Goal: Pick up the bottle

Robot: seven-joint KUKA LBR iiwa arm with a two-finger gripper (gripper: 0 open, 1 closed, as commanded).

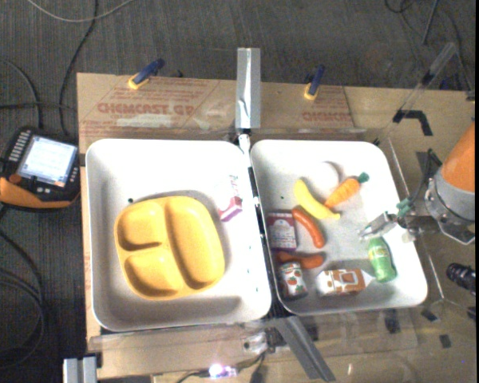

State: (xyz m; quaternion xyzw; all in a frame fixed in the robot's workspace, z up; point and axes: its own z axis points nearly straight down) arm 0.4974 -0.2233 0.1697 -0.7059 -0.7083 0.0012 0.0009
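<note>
Bins of shallow white plastic sit side by side; the right bin (399, 294) holds a small green plastic bottle (381, 260).
Just above it hovers the grey metal gripper (381, 226), spread narrowly, empty; the lying bottle could roll aside.

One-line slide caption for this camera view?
Gripper poised just above the green bottle in the right bin; yellow tray in the left bin.

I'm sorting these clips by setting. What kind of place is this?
Probably a robot test lab, not a home. Two white bins sit on a clamped board, toy food like a carrot lies inside, and a control pendant with loose cables rests on the carpet.
</note>
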